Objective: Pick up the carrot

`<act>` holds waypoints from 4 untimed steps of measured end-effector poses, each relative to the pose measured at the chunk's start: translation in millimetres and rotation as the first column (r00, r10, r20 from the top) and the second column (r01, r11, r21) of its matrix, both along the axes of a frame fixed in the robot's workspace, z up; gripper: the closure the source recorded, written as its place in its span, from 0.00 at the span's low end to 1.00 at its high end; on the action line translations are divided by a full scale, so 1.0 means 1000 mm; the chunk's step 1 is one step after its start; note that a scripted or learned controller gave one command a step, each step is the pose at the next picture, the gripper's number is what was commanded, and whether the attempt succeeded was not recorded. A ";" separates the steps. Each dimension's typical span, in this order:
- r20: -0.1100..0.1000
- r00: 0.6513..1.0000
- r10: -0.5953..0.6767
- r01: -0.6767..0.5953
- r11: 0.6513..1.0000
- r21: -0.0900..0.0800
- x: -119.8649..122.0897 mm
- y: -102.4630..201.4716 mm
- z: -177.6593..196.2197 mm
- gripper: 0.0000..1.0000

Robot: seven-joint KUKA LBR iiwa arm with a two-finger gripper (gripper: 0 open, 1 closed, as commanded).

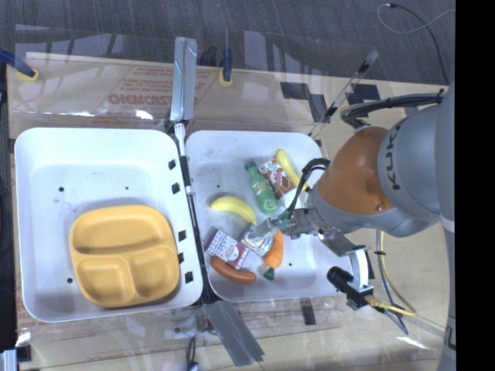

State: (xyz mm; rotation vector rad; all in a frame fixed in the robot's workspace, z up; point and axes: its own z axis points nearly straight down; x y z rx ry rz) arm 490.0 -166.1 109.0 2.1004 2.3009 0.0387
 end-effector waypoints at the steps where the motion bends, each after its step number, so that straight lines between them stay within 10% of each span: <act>1: 0.007 1.000 0.007 -0.007 1.000 -0.004 0.003 0.000 0.012 1.00; 2: -0.037 0.997 0.063 -0.063 0.998 0.000 0.037 0.037 0.095 1.00; 3: -0.038 0.997 0.062 -0.062 0.998 0.000 0.036 0.037 0.095 0.00; 4: -0.035 0.982 0.183 -0.183 0.983 -0.001 0.012 -0.019 -0.005 0.00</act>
